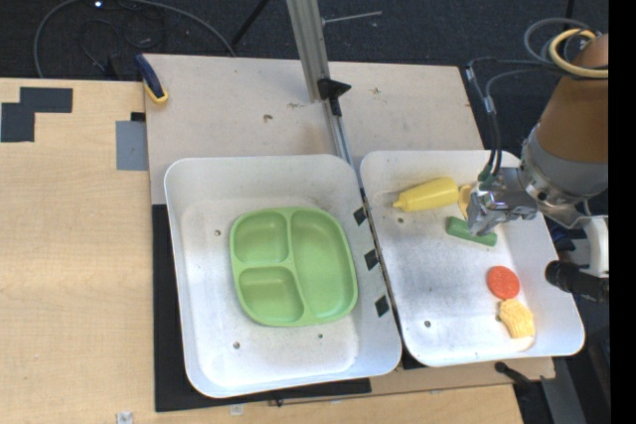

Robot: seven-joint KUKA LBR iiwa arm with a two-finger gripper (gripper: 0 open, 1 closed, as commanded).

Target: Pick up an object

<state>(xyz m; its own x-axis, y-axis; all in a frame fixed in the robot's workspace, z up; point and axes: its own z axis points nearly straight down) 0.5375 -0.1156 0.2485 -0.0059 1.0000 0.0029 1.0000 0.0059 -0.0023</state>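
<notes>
Left bin (199,313): holds one green divided tray (294,265), lying flat near the middle, well apart from the arm.
Right bin (427,323): holds four loose items; this is where you should watch.
Yellow bottle-shaped item (427,196): lies on its side near the bin's far edge, its narrow end pointing toward the left bin.
Green flat piece (469,231): lies just beside and below the gripper, partly under it; the likeliest target, in my judgement.
Orange-red round item (504,282): sits toward the near right of the bin, apart from the gripper.
Yellow lumpy item (517,319): just beyond the orange-red one, close to the bin's near rim.
Gripper (483,215): low in the right bin, between the yellow bottle-shaped item and the green flat piece. You cannot tell from this view how its jaws are set, and nothing is plainly seen clamped in it.
Risk one: the green piece is thin and flat, so a closing grip may slide over it or pinch only an edge, and it could drop on the lift.
Risk two: the yellow bottle-shaped item is so near that a small offset may nudge or roll it instead.
Risk three: a descent too deep could press into the bin floor.
Advice: confirm a held object before you count this try as good.
</notes>
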